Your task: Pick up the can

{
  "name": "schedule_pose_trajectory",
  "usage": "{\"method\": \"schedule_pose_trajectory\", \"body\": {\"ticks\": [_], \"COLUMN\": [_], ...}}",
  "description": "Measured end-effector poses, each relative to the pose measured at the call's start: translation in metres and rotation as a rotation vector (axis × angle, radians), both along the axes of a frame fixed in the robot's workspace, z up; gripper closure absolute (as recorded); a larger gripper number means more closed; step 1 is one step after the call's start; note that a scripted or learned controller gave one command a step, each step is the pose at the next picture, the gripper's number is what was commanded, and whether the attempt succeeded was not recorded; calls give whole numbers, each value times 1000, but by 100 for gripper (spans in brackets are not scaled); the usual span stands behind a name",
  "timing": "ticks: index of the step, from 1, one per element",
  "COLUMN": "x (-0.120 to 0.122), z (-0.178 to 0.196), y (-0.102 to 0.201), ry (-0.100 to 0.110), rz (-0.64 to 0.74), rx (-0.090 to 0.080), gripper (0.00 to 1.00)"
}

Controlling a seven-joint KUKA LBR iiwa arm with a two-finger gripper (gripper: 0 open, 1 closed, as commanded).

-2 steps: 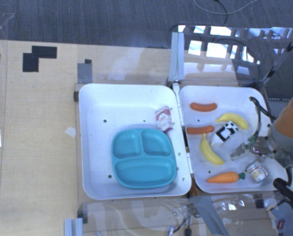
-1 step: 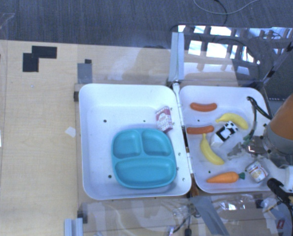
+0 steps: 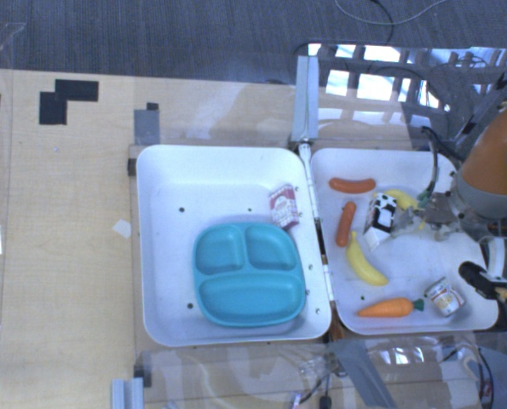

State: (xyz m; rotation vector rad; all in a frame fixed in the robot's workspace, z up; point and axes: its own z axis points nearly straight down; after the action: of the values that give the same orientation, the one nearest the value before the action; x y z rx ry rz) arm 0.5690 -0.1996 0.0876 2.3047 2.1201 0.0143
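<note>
My jaws [image 3: 406, 221] hung low in the right bin [image 3: 483, 318], just beside the black-and-white cow toy [image 3: 381, 214] near its middle; I could not tell how they stood. The can [image 3: 285, 206] lay tilted in the left bin [image 3: 164, 228], against its right wall, touching the blue tray's [image 3: 248, 273] far corner.

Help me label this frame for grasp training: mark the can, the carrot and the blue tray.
can [image 3: 445, 298], camera view, on its pale lid end.
carrot [image 3: 387, 308], camera view, mid orange body.
blue tray [image 3: 250, 295], camera view, floor of its large front compartment.
</note>
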Motion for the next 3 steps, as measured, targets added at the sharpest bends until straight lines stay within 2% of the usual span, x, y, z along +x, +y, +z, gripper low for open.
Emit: {"method": "schedule_pose_trajectory", "body": {"ticks": [1, 2, 3], "x": [58, -11, 15], "z": [-1, 23, 0], "y": [19, 23, -1], "ry": [5, 11, 5], "rz": [-156, 199, 79], "rx": [2, 0, 0], "gripper": [0, 0, 0]}}
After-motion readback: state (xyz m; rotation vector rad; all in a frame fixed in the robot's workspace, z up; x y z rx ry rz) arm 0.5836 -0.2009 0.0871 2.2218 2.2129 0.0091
